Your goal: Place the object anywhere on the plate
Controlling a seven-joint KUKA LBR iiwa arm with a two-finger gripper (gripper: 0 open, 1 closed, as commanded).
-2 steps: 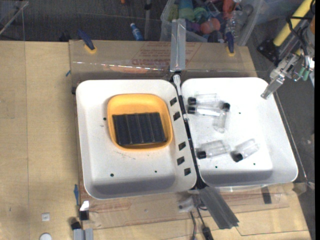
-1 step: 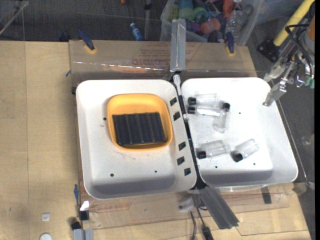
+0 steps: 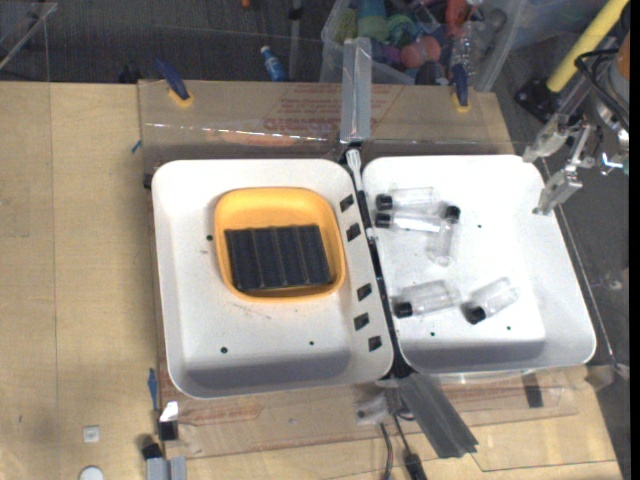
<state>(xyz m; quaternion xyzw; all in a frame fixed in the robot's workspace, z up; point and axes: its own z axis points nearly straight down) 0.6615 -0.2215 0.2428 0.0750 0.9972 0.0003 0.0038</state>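
A yellow-orange plate [image 3: 262, 205] lies in the left bin [image 3: 190, 268]. A black ridged rectangular object [image 3: 278, 257] rests flat on it. Several clear small bottles with black caps lie in the right bin [image 3: 520, 228]: one at the upper left [image 3: 412, 208], one lower down [image 3: 428, 297], one at the lower right [image 3: 492, 298]. My gripper [image 3: 540, 178] hangs over the right bin's upper right corner, away from the bottles. Its thin fingers stand apart, open, with nothing between them.
A black divider strip [image 3: 362, 258] with clips runs between the two bins. A metal bar [image 3: 352, 98] stands behind the bins. A clear crate of colourful toys [image 3: 420, 18] sits beyond the bench. Bare wood bench [image 3: 70, 268] lies left of the bins.
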